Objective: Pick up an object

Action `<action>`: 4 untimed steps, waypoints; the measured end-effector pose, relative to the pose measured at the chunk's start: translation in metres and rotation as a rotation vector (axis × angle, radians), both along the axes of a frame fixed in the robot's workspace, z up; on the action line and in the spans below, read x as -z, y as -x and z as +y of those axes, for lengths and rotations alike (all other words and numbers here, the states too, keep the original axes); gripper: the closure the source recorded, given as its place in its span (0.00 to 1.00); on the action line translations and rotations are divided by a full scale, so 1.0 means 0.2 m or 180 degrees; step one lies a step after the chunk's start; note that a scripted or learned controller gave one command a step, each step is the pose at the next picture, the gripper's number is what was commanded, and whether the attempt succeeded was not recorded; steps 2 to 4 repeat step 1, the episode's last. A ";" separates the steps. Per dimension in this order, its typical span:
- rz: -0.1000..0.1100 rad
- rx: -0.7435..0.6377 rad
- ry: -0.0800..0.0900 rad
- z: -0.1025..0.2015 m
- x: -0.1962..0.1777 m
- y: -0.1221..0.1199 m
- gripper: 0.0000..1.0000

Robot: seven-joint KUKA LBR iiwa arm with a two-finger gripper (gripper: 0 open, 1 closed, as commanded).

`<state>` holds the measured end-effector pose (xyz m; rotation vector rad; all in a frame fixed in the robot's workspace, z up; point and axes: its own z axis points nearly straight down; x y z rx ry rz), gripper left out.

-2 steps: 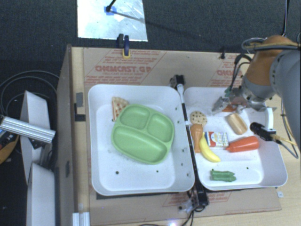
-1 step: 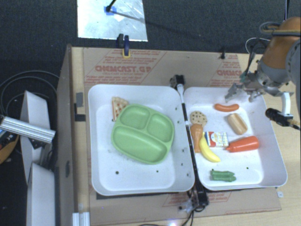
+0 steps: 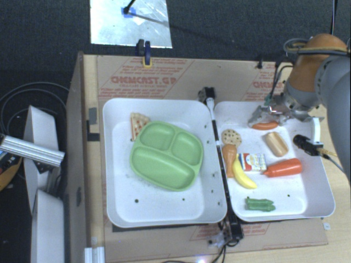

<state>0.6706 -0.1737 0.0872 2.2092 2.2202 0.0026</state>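
The gripper [image 3: 263, 114] is hanging low over the far part of the right bin [image 3: 321, 193], reaching in from the right. Whether it is spread or pressed together cannot be told; no item is showing within it.

A toy hot dog sausage [image 3: 265, 126] is lying just beneath and slightly nearer the camera than the tool tip, close enough that contact cannot be ruled out. Its long axis is running left to right across the bin, so a grasp across its short width appears most workable. It is smooth, orange-red and rounded at both ends.

Other moulded plastic toys are sitting nearer the camera: a tan bread roll [image 3: 276, 144], a tapered carrot [image 3: 283, 168], a curved yellow banana [image 3: 243, 177], a speckled cookie [image 3: 231, 136] and a green pea pod [image 3: 259, 204].

The left bin [image 3: 118, 201] is holding a green sectioned tray [image 3: 166, 155] with a waffle-textured wedge [image 3: 137, 124] at its far corner.
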 end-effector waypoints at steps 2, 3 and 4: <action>-0.0012 -0.0005 0.0000 0.00 -0.06 -0.01 1.00; -0.0012 -0.0005 0.0000 0.00 -0.06 -0.01 1.00; -0.0012 -0.0005 0.0000 0.00 -0.06 -0.01 1.00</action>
